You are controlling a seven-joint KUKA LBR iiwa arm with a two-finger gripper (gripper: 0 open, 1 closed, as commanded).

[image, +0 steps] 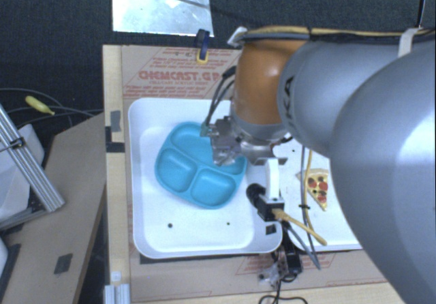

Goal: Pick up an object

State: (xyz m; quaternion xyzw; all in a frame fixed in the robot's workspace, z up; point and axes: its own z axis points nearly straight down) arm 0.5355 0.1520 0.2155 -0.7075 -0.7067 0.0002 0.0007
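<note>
Gripper low over right rim of blue divided plate, opening not discernible; plate lies in left white bin, mostly left of gripper; pizza slice toy in right bin, beyond divider

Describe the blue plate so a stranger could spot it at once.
Find the two white bins on the bench and take the left bin. The blue plate lies in its middle, right under the gripper. It is the one bright blue thing there, divided into compartments, unlike the pizza slice in the other bin.
</note>
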